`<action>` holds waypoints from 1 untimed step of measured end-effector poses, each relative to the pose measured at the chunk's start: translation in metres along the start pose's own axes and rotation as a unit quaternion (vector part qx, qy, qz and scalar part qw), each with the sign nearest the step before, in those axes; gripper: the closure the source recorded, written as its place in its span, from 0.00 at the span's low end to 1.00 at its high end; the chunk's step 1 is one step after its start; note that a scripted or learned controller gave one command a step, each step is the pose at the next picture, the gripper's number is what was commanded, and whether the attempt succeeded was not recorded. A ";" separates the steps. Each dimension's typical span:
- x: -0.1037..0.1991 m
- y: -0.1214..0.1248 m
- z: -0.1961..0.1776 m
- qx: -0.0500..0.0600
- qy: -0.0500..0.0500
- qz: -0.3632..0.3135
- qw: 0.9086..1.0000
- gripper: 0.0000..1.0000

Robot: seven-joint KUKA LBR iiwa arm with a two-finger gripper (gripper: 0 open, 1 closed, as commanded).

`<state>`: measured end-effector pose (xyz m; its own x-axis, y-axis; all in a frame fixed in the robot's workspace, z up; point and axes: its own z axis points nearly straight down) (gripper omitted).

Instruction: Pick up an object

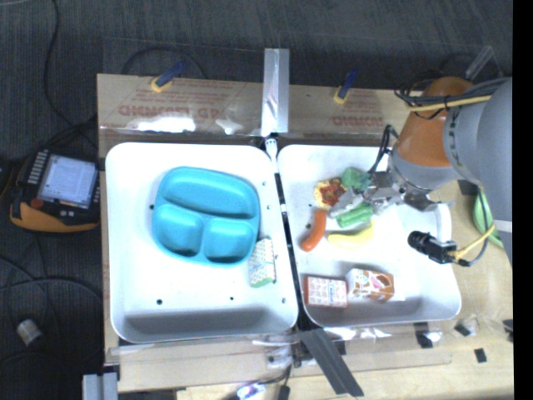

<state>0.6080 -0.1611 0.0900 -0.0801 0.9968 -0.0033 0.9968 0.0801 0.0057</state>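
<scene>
Now the arm is down among the toy food in the right bin [441, 307], at the reaching step of a pick.

Its gripper [376, 192] sits low over a heap near the bin's middle: a green piece [353, 217] just beside the tip, a yellow banana [350, 237] under that, an orange carrot [313, 233] to the side. Whether the tool is released, clenched or grasping anything I cannot tell from this slant. Two small cartons [348, 288] lie well apart, toward the near wall. A blue divided tray [205, 217] rests in the left bin [133, 307]. Judging by the crowding, the next move calls for closing on one piece and lifting straight up.
</scene>
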 end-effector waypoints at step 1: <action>0.001 0.000 -0.008 0.001 0.002 0.000 1.000 1.00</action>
<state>0.6078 -0.1601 0.0978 -0.0802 0.9968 0.0008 0.9968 0.0802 0.0039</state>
